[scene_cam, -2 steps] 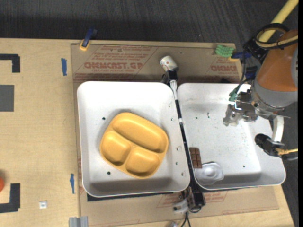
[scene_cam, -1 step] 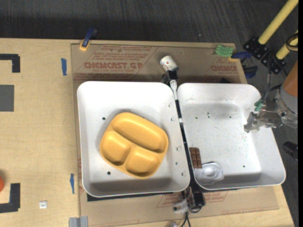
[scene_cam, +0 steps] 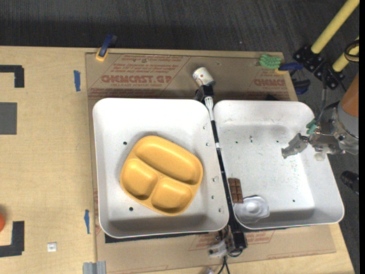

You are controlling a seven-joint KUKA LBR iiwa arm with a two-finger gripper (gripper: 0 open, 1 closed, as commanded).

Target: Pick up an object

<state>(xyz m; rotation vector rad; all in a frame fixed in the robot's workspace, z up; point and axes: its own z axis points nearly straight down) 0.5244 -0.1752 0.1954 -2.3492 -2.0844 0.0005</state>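
A yellow three-compartment tray point(scene_cam: 161, 173) lies in the middle of the left bin point(scene_cam: 108, 119). In the right bin point(scene_cam: 319, 187), a clear plastic piece point(scene_cam: 251, 208) sits in the near left corner. A small brown bar point(scene_cam: 235, 190) lies just behind it against the dividing wall. My gripper point(scene_cam: 297, 145) hangs over the right bin's right half, well away from both small things, and I see nothing in it. The arm comes in from the right edge.
A black cable and a small white knob point(scene_cam: 201, 75) run along the seam between the bins. Cardboard lies under the bins, held by a blue clamp point(scene_cam: 105, 47) and a green clamp point(scene_cam: 269, 61). Yellow poles point(scene_cam: 336, 21) stand at the back right.
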